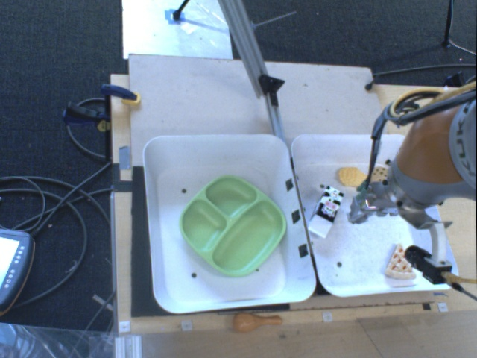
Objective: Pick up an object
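Camera view: the gripper (361, 206) is seen low in the right bin (350, 286) (beside a black-and-white block (329, 202)). How far its claw is parted cannot be told, and no held object can be made out.

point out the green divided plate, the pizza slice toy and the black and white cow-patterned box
green plastic divided plate (233, 224), camera view, on the ridge between its compartments
triangular pizza slice toy (399, 263), camera view, on its topped face
black and white cow-patterned box (329, 202), camera view, on its top face

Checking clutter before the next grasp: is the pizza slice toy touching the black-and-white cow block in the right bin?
Apart. The camera view shows the pizza slice toy near the bin's front right, the cow block by its left wall, bare white floor between them.
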`<action>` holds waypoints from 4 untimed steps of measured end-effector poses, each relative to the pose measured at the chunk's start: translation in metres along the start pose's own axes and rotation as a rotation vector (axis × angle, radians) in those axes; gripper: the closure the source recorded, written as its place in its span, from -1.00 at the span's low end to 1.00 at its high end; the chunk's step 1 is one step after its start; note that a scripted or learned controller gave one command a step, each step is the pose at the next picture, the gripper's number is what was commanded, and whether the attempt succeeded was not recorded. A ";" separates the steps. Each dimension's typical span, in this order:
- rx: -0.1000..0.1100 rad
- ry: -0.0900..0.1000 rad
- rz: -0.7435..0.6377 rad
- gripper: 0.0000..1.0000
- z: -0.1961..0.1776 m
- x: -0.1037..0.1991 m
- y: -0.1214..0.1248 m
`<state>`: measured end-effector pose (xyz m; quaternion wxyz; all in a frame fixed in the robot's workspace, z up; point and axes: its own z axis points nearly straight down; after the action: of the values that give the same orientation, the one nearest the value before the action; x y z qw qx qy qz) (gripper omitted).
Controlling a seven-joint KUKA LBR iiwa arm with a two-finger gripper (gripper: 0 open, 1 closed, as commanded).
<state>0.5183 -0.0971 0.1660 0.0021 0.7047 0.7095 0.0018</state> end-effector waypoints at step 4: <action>0.004 0.002 -0.003 1.00 -0.087 0.100 0.020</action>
<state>0.5376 0.0027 0.2527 0.0000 0.7036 0.7106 0.0012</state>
